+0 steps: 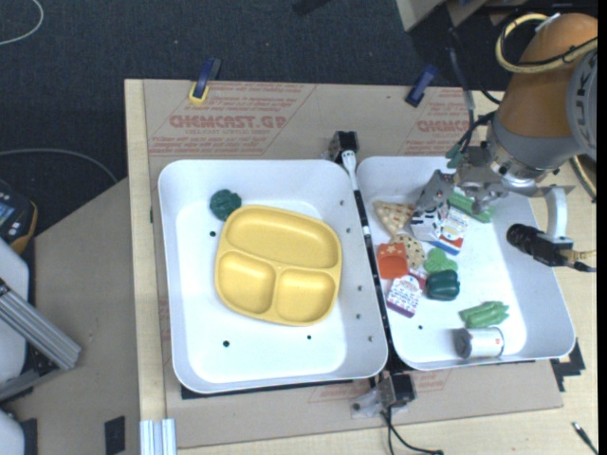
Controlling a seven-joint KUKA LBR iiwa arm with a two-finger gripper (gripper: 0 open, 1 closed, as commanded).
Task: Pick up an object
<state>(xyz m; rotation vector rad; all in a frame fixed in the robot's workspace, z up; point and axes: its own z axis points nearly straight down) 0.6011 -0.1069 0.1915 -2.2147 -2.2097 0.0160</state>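
Observation:
The right bin [541,292] holds several small items. Among them are a tan wedge [391,216], an orange block [391,259], a white, red and blue packet [450,233], a dark green pepper [441,275], a pink-patterned packet [404,298], a light green pod [484,313] and a white can [480,343]. My gripper [438,199] hangs low over the bin's upper middle, just above the white, red and blue packet. A green piece [471,204] lies right beside it. I see nothing clearly held.
The left bin [185,282] carries a yellow divided plate [277,262] and a dark green lump [225,202] at its upper left. A black cable and connector [537,243] hang from the wrist over the right bin's right side. Clamps sit on the board's back edge.

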